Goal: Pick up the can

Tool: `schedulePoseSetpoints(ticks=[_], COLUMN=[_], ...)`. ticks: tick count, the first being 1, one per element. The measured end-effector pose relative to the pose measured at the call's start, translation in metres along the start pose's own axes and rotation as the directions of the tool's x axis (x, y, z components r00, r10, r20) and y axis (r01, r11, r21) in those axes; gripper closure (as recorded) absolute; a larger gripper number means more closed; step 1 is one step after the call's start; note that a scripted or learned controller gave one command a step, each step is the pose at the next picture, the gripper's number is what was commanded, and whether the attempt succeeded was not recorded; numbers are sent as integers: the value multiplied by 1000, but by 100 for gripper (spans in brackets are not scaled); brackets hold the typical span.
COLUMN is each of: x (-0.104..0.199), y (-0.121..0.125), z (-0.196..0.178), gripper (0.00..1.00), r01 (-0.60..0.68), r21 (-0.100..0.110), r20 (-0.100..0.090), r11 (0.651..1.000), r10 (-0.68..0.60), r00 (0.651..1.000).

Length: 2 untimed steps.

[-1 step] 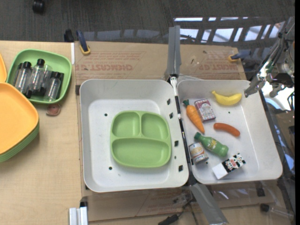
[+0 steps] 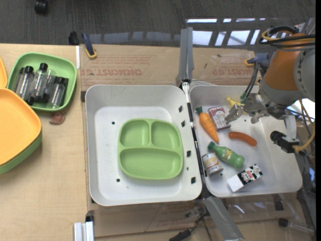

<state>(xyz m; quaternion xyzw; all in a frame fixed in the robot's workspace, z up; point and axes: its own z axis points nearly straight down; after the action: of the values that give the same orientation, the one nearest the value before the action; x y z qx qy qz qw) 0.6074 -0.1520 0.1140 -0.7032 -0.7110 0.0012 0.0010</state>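
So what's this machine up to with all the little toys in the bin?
It is meant to pick up the can, which lies near the left wall of the right bin, beside a green bottle. The gripper hangs over the far part of that bin, near a carrot and a small box. The can is untouched.

You reach the can (image 2: 212,163) freely from above; the bottle (image 2: 226,154) touches its right, the bin wall (image 2: 199,160) crowds its left.
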Motion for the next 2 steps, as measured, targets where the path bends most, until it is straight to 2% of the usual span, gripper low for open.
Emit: schedulePoseSetpoints(ticks=[1,2], x=[-56,10], y=[-22,24], z=[22,-23], gripper=[0,0], r01=[-140,-78], r21=[1,-3], r20=[-10,0], r11=[990,997], r10=[140,78], r00=[990,997])
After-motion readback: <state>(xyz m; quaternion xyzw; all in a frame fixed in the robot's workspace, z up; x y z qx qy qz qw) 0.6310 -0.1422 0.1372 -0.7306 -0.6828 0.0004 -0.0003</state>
